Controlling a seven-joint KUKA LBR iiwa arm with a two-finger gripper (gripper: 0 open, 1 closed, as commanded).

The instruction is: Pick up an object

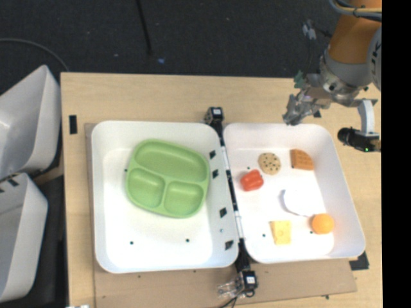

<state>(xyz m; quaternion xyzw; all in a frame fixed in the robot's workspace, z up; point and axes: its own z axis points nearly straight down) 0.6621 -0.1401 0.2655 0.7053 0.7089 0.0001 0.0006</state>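
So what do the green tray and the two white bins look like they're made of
The green tray looks like molded plastic with a matte finish: uniform color, soft rounded dividers between three compartments. The left bin and right bin also look like smooth plastic, slightly glossy, with rounded corners and shallow walls, though thin coated metal can't be ruled out.

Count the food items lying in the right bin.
5: a cookie near the bin's middle top, a bread slice to its right, a red pepper below the cookie, a cheese wedge and an orange along the bottom.
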